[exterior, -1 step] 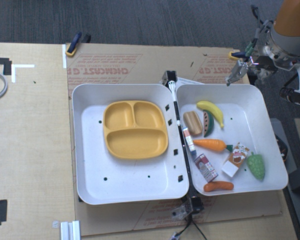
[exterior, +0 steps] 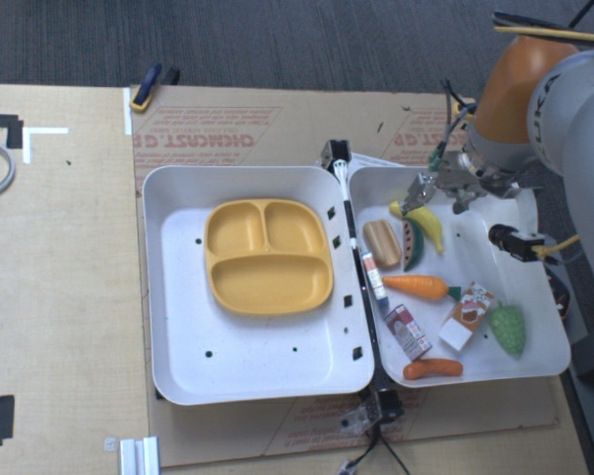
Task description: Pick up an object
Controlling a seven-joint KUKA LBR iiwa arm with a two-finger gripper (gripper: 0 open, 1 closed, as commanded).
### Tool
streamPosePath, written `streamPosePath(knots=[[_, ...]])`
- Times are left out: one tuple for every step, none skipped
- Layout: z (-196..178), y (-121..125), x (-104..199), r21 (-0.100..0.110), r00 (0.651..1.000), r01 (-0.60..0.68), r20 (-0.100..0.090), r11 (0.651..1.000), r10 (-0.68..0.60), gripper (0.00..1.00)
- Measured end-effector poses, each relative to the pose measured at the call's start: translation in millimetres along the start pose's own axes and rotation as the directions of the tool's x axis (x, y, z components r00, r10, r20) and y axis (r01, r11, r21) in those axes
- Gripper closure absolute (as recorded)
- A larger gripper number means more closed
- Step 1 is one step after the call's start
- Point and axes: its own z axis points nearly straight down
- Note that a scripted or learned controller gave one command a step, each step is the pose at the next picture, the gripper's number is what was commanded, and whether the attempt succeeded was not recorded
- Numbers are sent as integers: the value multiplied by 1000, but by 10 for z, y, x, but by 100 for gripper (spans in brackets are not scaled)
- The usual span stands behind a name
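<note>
A: Where is the claw (exterior: 419, 194)?

B: Over the far side of the right bin (exterior: 535, 349). I cannot tell if it is clenched or released.

A: What can it pick up?

B: The yellow banana (exterior: 428, 226). It lies just near of the claw, almost under it. Its long way runs from far-left to near-right.

A: Any words?

B: Printing on the cardboard (exterior: 208, 132), upside down. I cannot read it well.

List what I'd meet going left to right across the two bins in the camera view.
Yellow divided plate in the left bin → bread roll → carrot → green leafy toy near the right bin's far wall. The banana, watermelon slice and small boxes overlap in that order, so I leave them out.
</note>
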Motion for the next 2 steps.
streamPosePath(knots=[[251,-422,190,0,990,143,1,990,-143,0],[138,-409,186,-3,990,140,0,990,-140,100]])
